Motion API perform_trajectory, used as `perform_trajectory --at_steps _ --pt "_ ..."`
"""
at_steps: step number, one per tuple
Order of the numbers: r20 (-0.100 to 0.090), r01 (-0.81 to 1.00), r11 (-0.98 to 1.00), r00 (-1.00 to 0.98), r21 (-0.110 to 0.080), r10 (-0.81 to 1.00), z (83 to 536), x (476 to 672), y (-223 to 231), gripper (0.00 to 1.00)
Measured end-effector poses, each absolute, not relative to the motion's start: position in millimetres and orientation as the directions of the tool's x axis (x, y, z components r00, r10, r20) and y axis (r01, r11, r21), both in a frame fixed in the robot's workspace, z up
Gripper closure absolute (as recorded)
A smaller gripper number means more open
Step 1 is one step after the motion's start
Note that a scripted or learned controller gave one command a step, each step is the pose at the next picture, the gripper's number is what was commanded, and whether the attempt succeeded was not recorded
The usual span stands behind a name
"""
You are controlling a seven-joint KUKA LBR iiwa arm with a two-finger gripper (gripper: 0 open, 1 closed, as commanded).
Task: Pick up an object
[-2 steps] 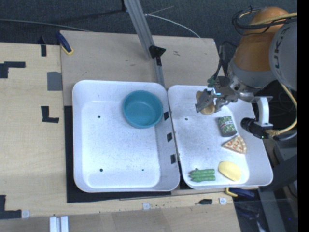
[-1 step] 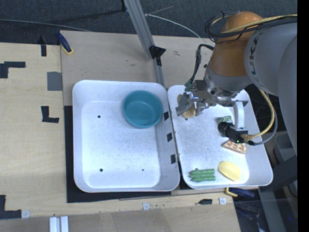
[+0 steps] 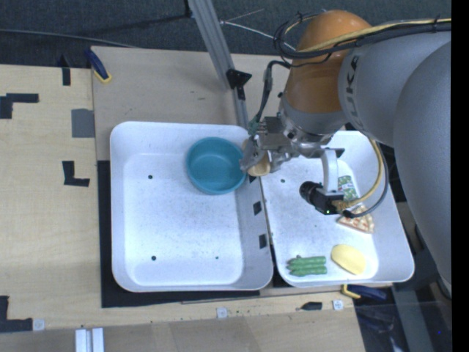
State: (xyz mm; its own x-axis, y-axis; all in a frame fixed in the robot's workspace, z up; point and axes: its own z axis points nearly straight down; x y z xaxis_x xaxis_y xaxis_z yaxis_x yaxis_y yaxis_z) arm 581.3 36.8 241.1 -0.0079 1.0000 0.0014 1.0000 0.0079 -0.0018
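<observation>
Sitting in the far right corner of the left bin, a blue bowl rests upright, its right rim just beside the gripper. The gripper hovers over the divide between the bins, with a small tan object at its tip; whether it grasps that or anything else cannot be told. The right bin holds green beans, a yellow lemon-like piece and a pizza slice. The step looks like an attempted grasp; next calls for a clean lift.
</observation>
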Motion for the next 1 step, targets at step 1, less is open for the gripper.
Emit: perform_trajectory --at_steps 1 --pt "0.001 1.0 0.008 -0.008 -0.002 1.0 238.3 587.9 95.7 1.0"
